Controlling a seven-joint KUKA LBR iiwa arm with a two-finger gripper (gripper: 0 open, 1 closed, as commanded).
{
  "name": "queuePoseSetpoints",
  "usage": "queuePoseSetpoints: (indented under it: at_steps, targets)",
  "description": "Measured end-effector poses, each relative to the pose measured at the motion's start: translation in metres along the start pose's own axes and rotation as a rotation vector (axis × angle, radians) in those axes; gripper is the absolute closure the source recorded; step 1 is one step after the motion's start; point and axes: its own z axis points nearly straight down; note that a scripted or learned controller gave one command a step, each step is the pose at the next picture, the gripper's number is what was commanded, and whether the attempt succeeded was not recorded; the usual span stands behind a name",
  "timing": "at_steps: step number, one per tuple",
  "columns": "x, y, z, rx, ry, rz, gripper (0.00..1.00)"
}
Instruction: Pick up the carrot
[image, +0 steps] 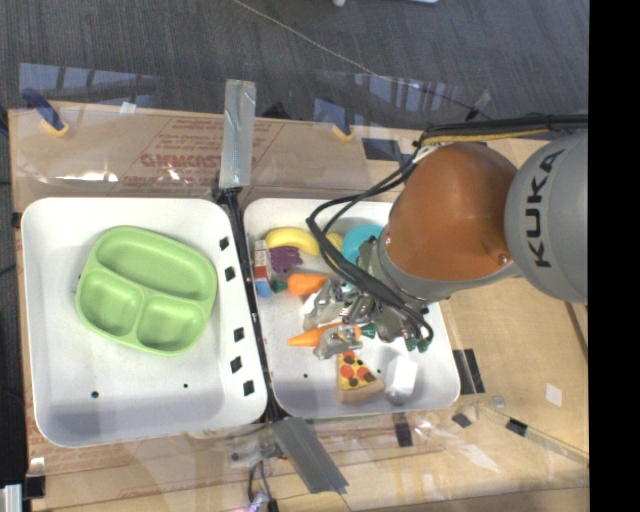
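Note:
The carrot (303, 339) is a small orange cone with a green end, lying in the middle of the right bin (300, 400) with its tip pointing left. My gripper (336, 322) hangs low over the carrot's thick end, right at it, under the orange wrist band (450, 225). The metal parts of the gripper hide where the carrot meets it, so I cannot see whether there is contact.
In the right bin lie a yellow fruit (290, 240), a purple piece (286, 259), another orange piece (305, 285), a teal cup (358, 241), a pizza slice (357, 375) and a white block (402, 379). The left bin (60, 400) holds a green divided plate (147, 289).

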Motion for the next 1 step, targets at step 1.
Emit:
queuePoseSetpoints:
  at_steps: [1]
  targets:
    - [-0.0209,-0.0314,0.1183,-0.004,0.015,-0.049,1.00]
